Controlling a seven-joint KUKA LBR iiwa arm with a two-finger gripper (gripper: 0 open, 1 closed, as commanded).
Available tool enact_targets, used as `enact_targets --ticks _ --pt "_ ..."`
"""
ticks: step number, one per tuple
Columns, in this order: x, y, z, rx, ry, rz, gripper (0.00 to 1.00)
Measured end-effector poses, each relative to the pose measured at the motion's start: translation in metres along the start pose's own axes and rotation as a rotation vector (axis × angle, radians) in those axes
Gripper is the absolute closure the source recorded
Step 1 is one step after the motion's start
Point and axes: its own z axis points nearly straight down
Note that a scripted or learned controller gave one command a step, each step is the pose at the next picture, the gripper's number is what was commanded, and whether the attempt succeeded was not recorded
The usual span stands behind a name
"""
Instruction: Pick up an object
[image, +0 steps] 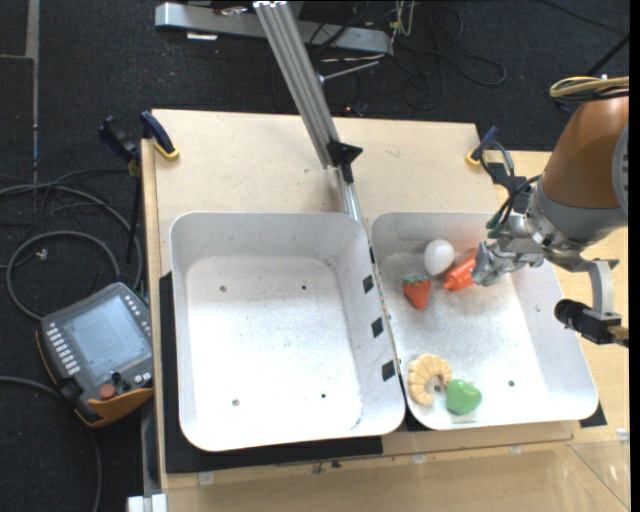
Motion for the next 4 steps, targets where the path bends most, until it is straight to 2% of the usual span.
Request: enact_targets --ticks 1,3,4 --pt "0.051 -0.011 -0.01 0.004 0.003 -0.006 1.0" --pt "0.145 -0.01 -0.018 0.004 0.003 -0.007 1.0" --pt "0.206 -0.017 -0.027 0.003 0.003 -0.009 1.0"
